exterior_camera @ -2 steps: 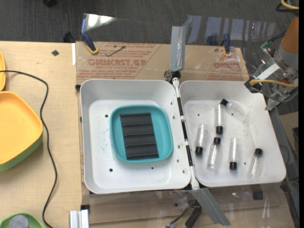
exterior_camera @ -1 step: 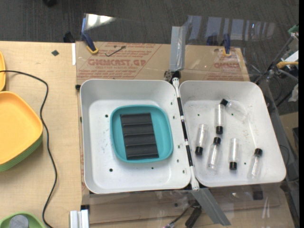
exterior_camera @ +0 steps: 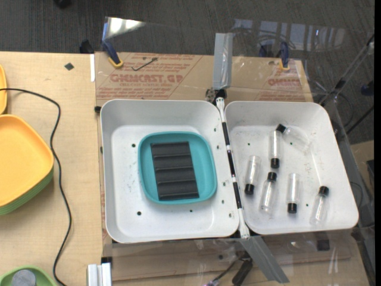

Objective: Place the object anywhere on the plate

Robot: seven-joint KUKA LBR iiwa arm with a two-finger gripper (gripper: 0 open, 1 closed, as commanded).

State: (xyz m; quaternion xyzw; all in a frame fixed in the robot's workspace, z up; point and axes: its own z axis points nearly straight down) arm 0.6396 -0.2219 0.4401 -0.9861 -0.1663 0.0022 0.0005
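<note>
Teal plate (exterior_camera: pixel 146 173) with black ridged insert (exterior_camera: pixel 174 170) set in middle of left bin (exterior_camera: pixel 118 159). Clear vials (exterior_camera: pixel 275 146) with black caps lying scattered in right bin (exterior_camera: pixel 334 154), about six, well apart from plate. Yellow dishes (exterior_camera: pixel 21 159) and black cable (exterior_camera: pixel 58 159) at far left. Claw state: cannot tell.

Dark carpet floor (exterior_camera: pixel 178 5), wooden bench (exterior_camera: pixel 65 159)
</note>
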